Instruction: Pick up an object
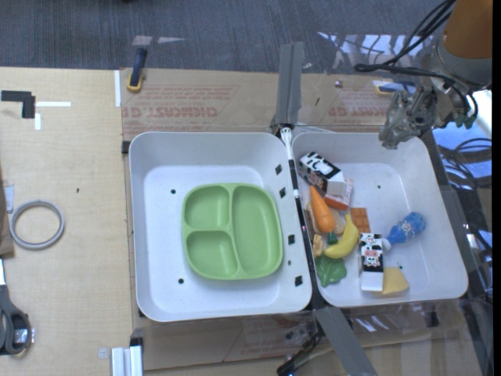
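The right bin (407, 180) holds a heap of toy food along its left side: a black-and-white carton (319, 165), an orange carrot (321, 207), a yellow banana (343, 243), a green leafy piece (329, 269), a cow-print milk carton (371, 262) and a yellow cheese wedge (396, 281). A blue bottle (406, 227) lies apart toward the right. My gripper (395, 128) hangs above the bin's far right corner, well away from the heap, with nothing seen between its fingers.
A green divided plate (232, 230) lies in the left bin (156, 210). On the bench to the left sit a grey tape ring (34, 224) and scissors (13, 331). Cables run down the right side.
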Controlling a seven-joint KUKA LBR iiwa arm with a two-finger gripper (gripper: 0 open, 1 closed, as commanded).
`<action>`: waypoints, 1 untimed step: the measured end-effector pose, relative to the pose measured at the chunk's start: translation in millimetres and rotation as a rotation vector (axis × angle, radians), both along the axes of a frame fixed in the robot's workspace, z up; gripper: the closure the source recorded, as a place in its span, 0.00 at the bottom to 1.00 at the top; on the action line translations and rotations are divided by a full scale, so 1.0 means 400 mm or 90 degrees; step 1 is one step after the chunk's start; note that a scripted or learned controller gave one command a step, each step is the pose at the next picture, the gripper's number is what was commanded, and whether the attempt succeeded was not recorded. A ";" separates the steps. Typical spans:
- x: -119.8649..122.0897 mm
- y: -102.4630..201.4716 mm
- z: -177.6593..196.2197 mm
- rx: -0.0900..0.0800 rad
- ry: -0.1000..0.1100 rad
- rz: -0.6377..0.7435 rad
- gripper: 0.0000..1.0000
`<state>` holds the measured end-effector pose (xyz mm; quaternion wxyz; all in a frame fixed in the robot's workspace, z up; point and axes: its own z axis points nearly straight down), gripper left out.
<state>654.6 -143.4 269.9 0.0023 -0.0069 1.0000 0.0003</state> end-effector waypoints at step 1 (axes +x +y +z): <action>0.007 -0.187 0.134 -0.002 -0.001 0.126 1.00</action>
